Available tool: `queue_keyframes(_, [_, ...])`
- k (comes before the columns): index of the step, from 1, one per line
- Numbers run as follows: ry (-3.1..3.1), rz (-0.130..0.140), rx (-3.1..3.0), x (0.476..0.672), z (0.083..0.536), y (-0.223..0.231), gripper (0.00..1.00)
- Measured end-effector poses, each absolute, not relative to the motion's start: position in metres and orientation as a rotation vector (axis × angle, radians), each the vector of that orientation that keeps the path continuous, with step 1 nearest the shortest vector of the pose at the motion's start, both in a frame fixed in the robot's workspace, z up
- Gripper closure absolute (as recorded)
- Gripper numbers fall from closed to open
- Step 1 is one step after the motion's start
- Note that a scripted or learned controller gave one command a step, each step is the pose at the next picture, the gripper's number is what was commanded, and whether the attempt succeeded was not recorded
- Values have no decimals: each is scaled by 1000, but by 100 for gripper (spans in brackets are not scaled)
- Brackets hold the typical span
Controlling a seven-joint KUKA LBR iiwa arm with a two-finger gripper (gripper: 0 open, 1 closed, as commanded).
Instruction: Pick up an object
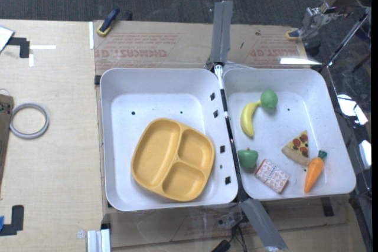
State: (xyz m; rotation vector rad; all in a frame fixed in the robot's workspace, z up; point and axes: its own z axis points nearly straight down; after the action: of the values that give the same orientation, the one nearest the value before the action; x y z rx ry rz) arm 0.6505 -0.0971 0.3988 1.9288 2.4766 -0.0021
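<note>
The right bin [331,97] holds a yellow banana [248,118], a green round fruit [269,98], a green pepper [247,157], a pizza slice [297,148], an orange carrot [313,173] and a small red-and-white box [271,176]. My gripper [311,18] hangs at the top right, beyond the right bin's far corner and well above the objects. Nothing shows beneath it but the cardboard. It is far from every object in the bin.
The left bin [118,103] holds a yellow divided plate [172,159]. A grey bar [221,32] runs back from between the bins over cardboard [153,47]. A tape roll [27,120] lies on the bench at left, a blue-yellow clamp [108,21] at the back.
</note>
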Motion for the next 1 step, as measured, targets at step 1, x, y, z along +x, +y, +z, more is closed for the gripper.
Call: queue_keyframes(1, [2435,-3,1982,656,408,-128,100])
